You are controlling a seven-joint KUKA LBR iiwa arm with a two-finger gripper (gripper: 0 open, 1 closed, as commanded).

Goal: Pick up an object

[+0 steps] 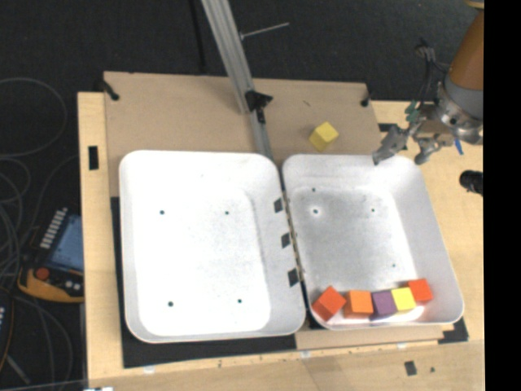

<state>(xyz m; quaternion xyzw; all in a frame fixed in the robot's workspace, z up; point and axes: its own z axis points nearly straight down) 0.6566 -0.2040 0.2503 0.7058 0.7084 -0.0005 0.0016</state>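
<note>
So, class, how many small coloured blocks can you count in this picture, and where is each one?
6. A yellow block lies on the bench behind the bins. Five line the right bin's near edge: orange-red, orange, purple, yellow, orange-red.

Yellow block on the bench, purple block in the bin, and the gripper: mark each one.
yellow block [323, 135], camera view, its top face.
purple block [383, 303], camera view, its top face.
gripper [404, 154], camera view, midway between its fingertips.
</note>
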